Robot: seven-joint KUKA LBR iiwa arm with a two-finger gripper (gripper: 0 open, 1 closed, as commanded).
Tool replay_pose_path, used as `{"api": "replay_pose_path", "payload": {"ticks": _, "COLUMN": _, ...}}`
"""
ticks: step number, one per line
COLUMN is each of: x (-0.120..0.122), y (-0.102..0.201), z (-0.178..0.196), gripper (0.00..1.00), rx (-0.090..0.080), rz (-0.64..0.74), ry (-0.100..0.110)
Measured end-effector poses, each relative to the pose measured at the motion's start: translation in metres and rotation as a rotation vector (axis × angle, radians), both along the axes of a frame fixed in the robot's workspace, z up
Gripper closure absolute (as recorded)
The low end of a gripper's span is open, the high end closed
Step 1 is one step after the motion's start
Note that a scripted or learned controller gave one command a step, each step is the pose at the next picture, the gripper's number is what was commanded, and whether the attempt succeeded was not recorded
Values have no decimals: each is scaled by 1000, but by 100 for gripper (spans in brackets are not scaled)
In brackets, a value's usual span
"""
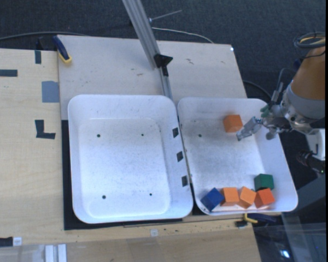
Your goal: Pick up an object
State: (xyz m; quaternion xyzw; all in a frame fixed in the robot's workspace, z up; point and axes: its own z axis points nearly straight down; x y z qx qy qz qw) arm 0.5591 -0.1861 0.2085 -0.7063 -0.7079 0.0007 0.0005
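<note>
An orange cube (233,123) lies in the upper part of the right bin (224,162). My gripper (256,128) hangs just to the cube's right, low over the bin floor, and I cannot tell whether it touches the cube. Nothing shows held in it. Along the bin's near edge sit a blue cube (211,198), two orange cubes (230,195) (247,196) and a red-orange cube (264,198). A green cube (264,180) rests just behind the red-orange one.
The left bin (123,157) stands beside the right one, their rims meeting at the middle. A slanted metal pole (145,31) rises behind the bins. Cables run over the dark floor at the right, next to the arm.
</note>
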Motion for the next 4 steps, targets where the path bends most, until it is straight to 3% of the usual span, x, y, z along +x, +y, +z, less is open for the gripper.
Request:
{"api": "replay_pose_path", "payload": {"ticks": 1, "x": 25, "y": -16, "z": -93, "gripper": 0, "rx": 1, "rz": -1, "ry": 7}}
{"api": "replay_pose_path", "payload": {"ticks": 2, "x": 93, "y": 10, "z": -117, "gripper": 0, "rx": -1, "rz": 3, "ry": -3}}
{"api": "replay_pose_path", "payload": {"ticks": 3, "x": 91, "y": 8, "z": -107, "gripper": 100, "rx": -2, "rz": 1, "ry": 1}}
{"api": "replay_pose_path", "payload": {"ticks": 4, "x": 103, "y": 68, "z": -9, "gripper": 100, "rx": 1, "rz": 4, "ry": -9}}
